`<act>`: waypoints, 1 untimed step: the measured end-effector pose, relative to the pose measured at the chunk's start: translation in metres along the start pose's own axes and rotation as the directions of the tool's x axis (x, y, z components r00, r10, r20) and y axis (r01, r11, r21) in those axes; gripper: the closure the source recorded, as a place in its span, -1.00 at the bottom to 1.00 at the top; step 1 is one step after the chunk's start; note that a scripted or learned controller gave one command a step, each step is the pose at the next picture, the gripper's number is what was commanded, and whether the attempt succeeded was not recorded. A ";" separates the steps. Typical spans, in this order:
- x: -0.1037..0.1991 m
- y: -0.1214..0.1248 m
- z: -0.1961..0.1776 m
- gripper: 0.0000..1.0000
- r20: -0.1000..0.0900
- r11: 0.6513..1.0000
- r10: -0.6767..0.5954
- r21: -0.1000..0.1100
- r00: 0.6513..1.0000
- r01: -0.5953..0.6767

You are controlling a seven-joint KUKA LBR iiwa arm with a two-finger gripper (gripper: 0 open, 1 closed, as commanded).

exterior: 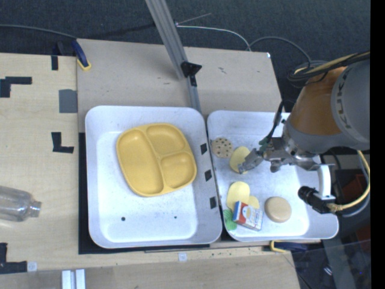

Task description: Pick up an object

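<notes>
The gripper (248,163) hung low over the right bin (264,122), its tip touching a small yellow piece (239,156); how far it was open could not be told. Nearer the front edge lay another yellow piece (238,192), a small carton (248,215) and a tan round object (278,209). A yellow divided plate (156,158) sat in the left bin (102,179).

Right bin has a small pile of play food: a speckled tan cookie (222,147) lying flat near the divider, a yellow piece (240,157) just right of it, and another yellow piece (238,192) lower down. A little red and white carton (247,215) lies tilted below that, touching a green bit (230,221), with a round tan bun (278,209) off to its right. Left bin has a yellow divided plate (157,159), three compartments, lying flat and turned at an angle.
</notes>
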State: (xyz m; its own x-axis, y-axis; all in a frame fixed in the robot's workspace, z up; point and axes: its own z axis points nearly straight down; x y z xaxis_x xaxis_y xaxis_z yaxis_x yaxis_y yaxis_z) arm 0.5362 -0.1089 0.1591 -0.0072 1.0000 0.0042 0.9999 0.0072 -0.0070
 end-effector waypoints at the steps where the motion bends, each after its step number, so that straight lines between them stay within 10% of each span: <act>1: -0.063 0.021 0.001 -1.00 0.007 1.000 0.010 -0.006 1.000 -0.010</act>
